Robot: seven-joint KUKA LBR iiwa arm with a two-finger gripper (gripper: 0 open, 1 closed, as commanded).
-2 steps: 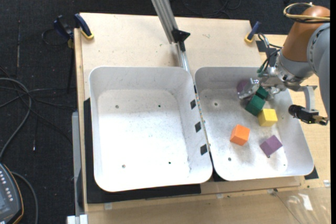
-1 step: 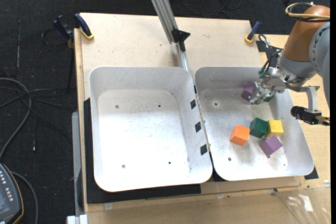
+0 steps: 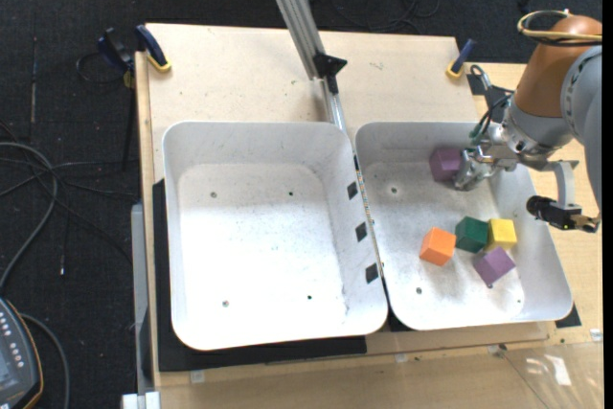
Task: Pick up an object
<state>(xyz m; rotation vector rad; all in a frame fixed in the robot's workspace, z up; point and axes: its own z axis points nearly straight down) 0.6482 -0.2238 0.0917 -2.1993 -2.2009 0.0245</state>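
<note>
Inside the smooth white right bin, the metal pincer, grip unclear, touches a purple block.

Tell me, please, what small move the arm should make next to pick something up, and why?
Probably a slight shift toward the purple block, then a careful close. The end effector sits low in the right bin, right beside that block's edge, while the orange, green and yellow blocks lie farther off.

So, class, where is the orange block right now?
The orange block lies in the right bin, near its middle, just left of the green block and well below the tool.
</note>
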